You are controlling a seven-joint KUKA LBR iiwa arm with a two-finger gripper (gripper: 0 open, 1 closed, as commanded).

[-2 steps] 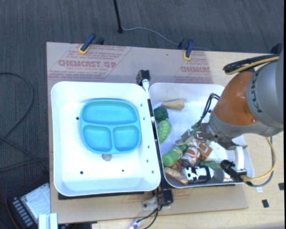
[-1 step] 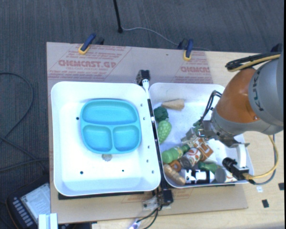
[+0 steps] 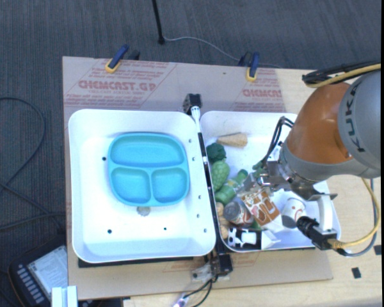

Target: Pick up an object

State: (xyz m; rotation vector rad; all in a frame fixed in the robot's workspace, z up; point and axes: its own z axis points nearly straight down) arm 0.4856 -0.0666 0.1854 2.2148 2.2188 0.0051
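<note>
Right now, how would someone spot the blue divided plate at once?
Look at the left white bin. The blue divided plate lies flat in its middle, with three compartments. It is the big turquoise item, away from the toy clutter in the right bin.

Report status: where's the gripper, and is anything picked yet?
Gripper down in right bin, over the pile; finger state unclear. Orange-and-white packet just below it, nothing seen held. Green items crowd the left; blue tray sits in left bin.

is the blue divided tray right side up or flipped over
Right side up: the blue tray lies flat in the left bin, its three hollow compartments facing the camera.
</note>
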